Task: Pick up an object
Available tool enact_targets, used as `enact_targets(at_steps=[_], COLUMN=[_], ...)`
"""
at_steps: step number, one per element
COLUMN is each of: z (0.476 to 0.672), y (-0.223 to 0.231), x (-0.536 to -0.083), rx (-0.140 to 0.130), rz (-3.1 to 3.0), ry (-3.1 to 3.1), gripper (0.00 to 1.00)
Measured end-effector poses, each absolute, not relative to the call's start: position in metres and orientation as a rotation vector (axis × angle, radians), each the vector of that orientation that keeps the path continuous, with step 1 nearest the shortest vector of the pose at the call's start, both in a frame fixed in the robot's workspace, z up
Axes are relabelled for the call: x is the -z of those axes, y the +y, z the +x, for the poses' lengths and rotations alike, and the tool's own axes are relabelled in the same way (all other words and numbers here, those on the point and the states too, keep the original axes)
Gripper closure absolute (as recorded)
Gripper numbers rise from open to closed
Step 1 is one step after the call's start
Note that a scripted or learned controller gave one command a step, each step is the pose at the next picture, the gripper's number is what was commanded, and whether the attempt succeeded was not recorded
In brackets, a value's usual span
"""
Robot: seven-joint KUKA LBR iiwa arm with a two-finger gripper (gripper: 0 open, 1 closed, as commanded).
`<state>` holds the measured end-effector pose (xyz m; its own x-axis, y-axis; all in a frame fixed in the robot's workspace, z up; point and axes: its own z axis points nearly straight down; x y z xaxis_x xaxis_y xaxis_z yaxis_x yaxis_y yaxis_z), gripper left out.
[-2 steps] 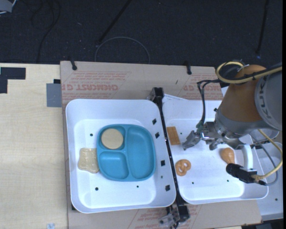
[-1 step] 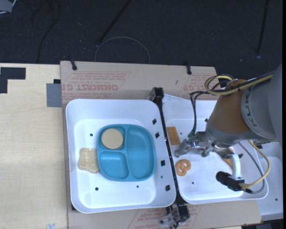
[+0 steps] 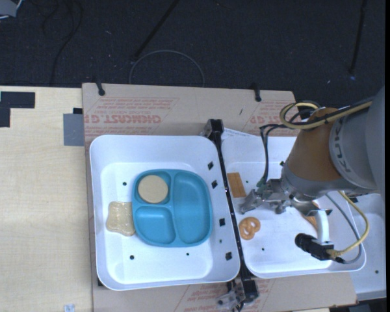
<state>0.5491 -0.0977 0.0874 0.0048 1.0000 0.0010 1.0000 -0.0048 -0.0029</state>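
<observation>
Hovering in the right bin point(image 3: 351, 265), the hand point(image 3: 263, 199) sits just at 11 o'clock of the pretzel point(image 3: 249, 227); finger state cannot be told. Recommend centring over the pretzel before descending, clear of the divider.

One camera, fixed high above the tabletop point(image 3: 32, 194), looking down at a slight slant. It faces the two white bins side by side: the left bin point(image 3: 110, 155) sits just left of centre, the right bin point(image 3: 273, 265) just right of it, and the divider between them runs almost straight down the middle. Dark floor with cables fills the top strip, so the far side of the scene lies up the frame and the near edge at the bottom. The arm point(image 3: 331, 155) comes in from the right edge, large and close to the lens. The view stands back enough to take in both bins whole.
</observation>
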Motion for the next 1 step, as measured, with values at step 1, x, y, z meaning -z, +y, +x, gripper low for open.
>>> enact_targets(at_steps=[1], z=[0.5491], y=[-0.0993], x=[-0.0981], rx=[-0.002], rz=[-2.232], ry=[-2.207], gripper=[1.0])
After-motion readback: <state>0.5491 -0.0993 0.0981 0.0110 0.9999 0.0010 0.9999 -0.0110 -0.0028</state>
